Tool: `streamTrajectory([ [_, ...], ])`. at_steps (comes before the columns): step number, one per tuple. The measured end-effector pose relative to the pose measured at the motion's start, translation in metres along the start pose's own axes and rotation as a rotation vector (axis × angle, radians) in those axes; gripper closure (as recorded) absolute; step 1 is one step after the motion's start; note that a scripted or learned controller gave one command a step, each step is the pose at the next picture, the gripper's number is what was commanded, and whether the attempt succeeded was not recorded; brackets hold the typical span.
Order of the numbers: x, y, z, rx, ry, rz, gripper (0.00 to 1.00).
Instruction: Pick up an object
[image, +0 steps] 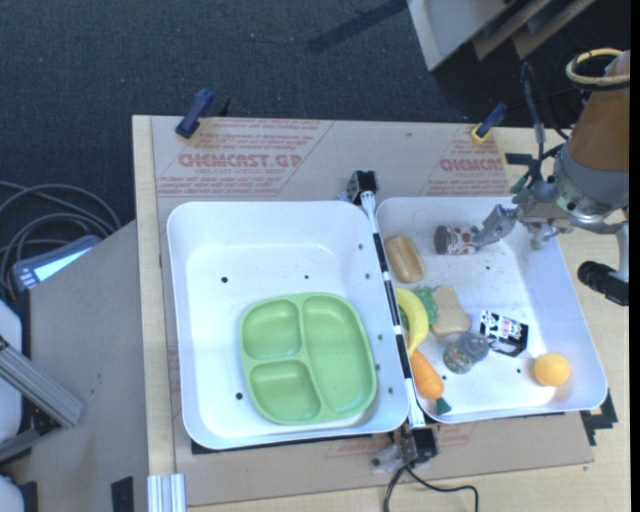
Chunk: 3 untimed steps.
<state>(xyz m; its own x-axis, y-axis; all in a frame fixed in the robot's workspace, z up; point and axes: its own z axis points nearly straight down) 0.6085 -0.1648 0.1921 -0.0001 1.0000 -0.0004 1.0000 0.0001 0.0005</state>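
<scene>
Overhead, left to right:

Bench: brown board with red lettering, a blue clamp at its far left corner and a second clamp at its far right.

Left bin: shallow, white; holds a green three-part plate lying flat toward its near right corner.

Divider: the two bins touch along their inner rims, with a black clip at the far end.

Right bin: holds the loose objects. A bread roll lies near the far left; a banana runs along the left wall; a tan block sits just beside it; a carrot lies at the near left; a grey round object is next to a black-and-white carton; an orange ball rests at the near right; a small can lies on its side at the far middle.

Gripper: reaching in from the right, low over the far part of the right bin, just beside the small can; whether the fingers are spread or pressed together cannot be told.

Arm: grey with an orange band above.
</scene>
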Motion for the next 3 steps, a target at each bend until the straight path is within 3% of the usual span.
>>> streamTrajectory([
  [1,0.040,0.048,0.048,0.000,0.001,-0.001,0.00],
  [2,0.019,0.058,0.107,0.001,0.001,0.001,0.00],
  [3,0.020,0.060,0.094,-0.004,-0.001,-0.001,1.00],
])
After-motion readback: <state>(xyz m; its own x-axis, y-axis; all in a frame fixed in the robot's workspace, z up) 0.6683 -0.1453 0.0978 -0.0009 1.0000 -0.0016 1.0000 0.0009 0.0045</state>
